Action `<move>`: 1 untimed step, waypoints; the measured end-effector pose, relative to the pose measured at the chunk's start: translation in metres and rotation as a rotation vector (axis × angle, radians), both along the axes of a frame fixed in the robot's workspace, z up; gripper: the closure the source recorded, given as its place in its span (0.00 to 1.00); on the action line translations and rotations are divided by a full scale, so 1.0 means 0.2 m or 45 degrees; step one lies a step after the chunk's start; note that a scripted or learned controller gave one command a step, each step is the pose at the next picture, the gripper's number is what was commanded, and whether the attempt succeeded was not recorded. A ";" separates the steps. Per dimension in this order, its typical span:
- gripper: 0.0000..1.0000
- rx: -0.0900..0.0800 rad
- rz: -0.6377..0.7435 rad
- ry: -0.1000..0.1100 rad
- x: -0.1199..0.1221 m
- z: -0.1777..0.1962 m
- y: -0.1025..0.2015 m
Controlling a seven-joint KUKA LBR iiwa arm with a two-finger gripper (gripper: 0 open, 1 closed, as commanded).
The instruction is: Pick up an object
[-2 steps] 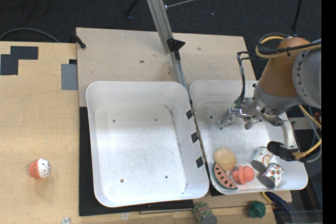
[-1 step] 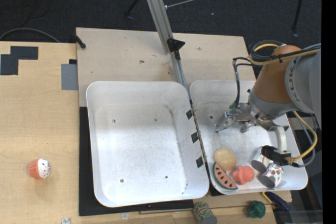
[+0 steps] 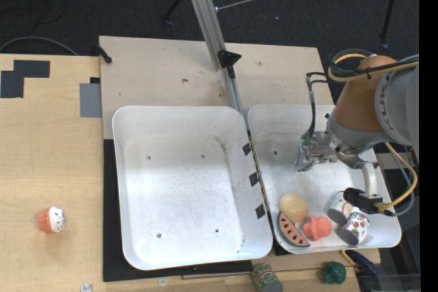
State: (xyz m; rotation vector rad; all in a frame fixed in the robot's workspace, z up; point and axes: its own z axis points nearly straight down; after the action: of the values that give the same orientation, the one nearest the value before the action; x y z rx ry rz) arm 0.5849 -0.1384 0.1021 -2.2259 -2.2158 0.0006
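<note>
We see the gripper (image 3: 306,159) low over the middle of the right bin (image 3: 274,121); whether it is spread or pinching, we cannot tell. Candidates crowd the bin's near edge: potato (image 3: 293,204), watermelon slice (image 3: 292,230), pink toy (image 3: 317,227), and a mug (image 3: 356,223) at the near right corner. Risks, we judge: closing on bare floor away from them, or nudging packed neighbours and slipping.

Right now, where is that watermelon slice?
The watermelon slice lies in the right bin, at its near edge, just below the potato and left of the pink toy.
</note>
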 end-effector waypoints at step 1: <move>1.00 0.000 0.007 -0.003 -0.01 0.22 0.02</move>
State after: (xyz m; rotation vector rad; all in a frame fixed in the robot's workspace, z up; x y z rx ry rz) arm 0.5826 -0.1345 0.1458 -2.2209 -2.2229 -0.0017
